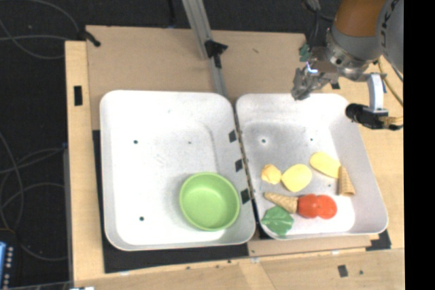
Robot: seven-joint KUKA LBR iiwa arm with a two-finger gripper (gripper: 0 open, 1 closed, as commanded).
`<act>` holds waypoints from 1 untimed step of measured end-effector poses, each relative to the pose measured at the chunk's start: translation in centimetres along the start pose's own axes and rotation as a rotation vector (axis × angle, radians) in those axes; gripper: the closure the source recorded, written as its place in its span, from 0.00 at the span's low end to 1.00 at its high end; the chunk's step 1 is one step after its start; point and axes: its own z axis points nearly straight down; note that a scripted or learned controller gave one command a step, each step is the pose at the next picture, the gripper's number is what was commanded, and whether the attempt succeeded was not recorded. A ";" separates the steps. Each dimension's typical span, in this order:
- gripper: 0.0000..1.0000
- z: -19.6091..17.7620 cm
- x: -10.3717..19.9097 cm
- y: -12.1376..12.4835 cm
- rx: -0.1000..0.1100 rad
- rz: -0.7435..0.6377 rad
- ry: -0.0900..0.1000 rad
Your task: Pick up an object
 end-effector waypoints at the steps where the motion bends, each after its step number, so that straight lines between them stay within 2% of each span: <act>1: 1.00 -0.5 4.5 0.0 0.000 0.000 0.001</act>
